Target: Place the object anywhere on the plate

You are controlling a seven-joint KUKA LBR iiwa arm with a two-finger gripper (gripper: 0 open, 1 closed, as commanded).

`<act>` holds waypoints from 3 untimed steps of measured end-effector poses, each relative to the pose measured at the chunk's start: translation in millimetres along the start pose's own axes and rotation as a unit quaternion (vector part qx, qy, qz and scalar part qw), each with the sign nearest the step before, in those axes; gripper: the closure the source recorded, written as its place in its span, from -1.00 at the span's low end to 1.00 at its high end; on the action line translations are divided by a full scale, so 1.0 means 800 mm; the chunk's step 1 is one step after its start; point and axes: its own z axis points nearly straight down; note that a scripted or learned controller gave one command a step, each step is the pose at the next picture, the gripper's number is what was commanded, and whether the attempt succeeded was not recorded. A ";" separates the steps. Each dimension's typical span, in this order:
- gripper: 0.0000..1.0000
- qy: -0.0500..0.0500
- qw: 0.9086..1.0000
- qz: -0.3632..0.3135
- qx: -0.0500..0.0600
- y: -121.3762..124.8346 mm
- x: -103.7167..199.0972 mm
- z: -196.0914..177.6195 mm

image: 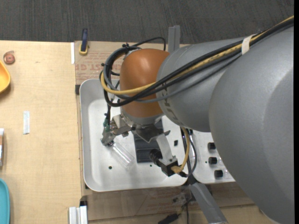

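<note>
Camera view
Arm: the grey KUKA arm (233, 92) reaches in from the right and fills much of that side; its orange band (140, 80) sits over the left bin, with the wrist pointing down into it.
Cables: black and yellow cables (112, 78) loop around the orange band and run back along the grey link.
Gripper: the gripper (140, 146) hangs low in the white bin (91, 125), seen from above past the wrist; whether it is spread or closed cannot be told, nor whether it grips anything.
Object: a small clear, tube-like object (122, 154) lies on the bin floor just beside the gripper's left side; contact cannot be judged.
Plate: not made out under the arm.
Surface: the bin rests on brown cardboard (96, 59); to the left is a pale wooden bench top (42, 101) with a yellow item (3, 80) at the edge, a small white strip (26, 122) and a teal item (3, 202) at the lower corner.
Room: dark grey carpet (117, 8) runs along the top.
</note>
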 end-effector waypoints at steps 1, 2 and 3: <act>-1.00 0.000 0.952 -0.307 -0.001 0.003 -0.016 0.043; 1.00 0.000 0.953 -0.304 -0.001 0.003 -0.021 0.033; 1.00 -0.001 0.909 -0.417 -0.003 0.069 -0.025 -0.059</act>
